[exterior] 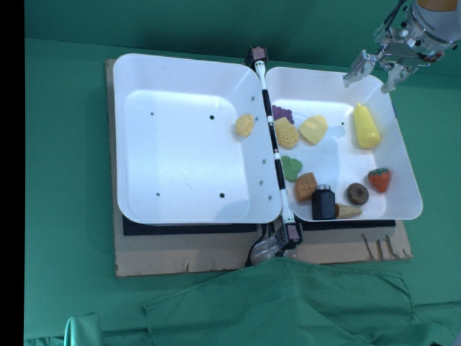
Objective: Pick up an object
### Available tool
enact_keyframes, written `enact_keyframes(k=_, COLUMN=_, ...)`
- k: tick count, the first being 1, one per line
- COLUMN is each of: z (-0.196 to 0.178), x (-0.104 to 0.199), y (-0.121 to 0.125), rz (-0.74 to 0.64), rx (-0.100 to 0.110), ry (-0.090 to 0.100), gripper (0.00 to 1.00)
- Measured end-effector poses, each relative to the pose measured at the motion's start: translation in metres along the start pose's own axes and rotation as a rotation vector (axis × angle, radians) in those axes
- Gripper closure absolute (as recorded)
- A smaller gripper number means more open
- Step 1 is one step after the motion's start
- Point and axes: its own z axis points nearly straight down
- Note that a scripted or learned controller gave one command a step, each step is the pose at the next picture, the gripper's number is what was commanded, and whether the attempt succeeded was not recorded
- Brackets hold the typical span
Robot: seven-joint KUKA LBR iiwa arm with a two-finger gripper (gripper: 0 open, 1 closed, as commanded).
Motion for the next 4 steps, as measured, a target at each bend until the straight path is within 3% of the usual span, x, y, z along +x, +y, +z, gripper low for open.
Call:
enact_keyframes(k=1, z=0.067, x=-0.019, y=-0.08, rz=0.005, rx=0.009, ry=0.002, gripper=0.0)
enact_keyframes(k=2, z=0.124, x=0.017, y=0.001, rz=-0.006, rx=-0.001, ry=0.0, gripper=0.0)
enact_keyframes(k=3, z=0.143, x=0.013, y=-0.049, rz=0.0, rx=-0.023, ry=-0.004, gripper=0.0)
enact_keyframes(k=4, z=0.094, x=0.053, y=-0.129, rz=-0.002, rx=0.001, ry=0.004, gripper=0.0)
